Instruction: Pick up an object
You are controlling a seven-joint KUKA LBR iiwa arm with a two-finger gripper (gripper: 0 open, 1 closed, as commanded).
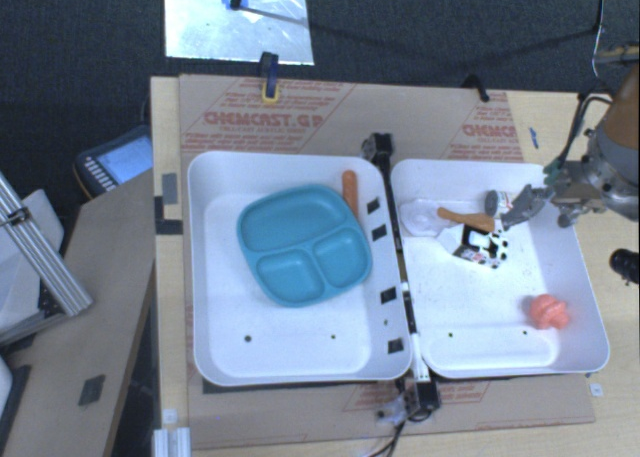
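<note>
The right bin [480, 320] holds three things. A black-and-white patterned toy [482, 248] lies near its middle. To the toy's upper left is a white spoon-like piece [420, 217] with an orange handle [466, 217]. A pink lumpy object [547, 311] rests toward the front right corner. My gripper [508, 209] reaches in from the right and hovers just above and to the right of the patterned toy, close to the end of the orange handle. Nothing is visibly held.
The left bin [215, 335] carries a blue divided plate [303, 257] and a slim orange stick [350, 192] by the back right wall. A black-clipped divider [392, 245] runs between the bins. The arm's grey wrist [600, 170] overhangs the right bin's right rim.
</note>
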